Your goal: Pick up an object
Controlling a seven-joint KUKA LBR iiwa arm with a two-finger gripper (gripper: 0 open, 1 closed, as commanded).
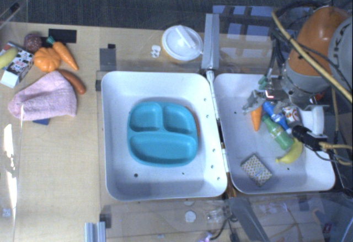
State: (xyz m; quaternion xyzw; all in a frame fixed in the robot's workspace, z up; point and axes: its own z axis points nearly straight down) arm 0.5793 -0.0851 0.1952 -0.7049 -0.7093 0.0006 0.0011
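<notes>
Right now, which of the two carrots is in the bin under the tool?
The small carrot in the right bin, just below the tool. The other carrot lies outside, beside the pumpkin.

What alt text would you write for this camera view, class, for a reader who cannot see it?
A grey and orange robot arm lowers its gripper over toys in the right bin, among them a carrot, green bottle and banana. The left bin holds a blue divided plate.

Gripper point(259, 98) over right bin point(237, 163); carrot point(256, 118) just below it, bottles point(277, 128) to its right, banana point(292, 152) and sponge point(257, 169) beyond. Tray point(162, 133) in left bin point(118, 141), far left.
</notes>
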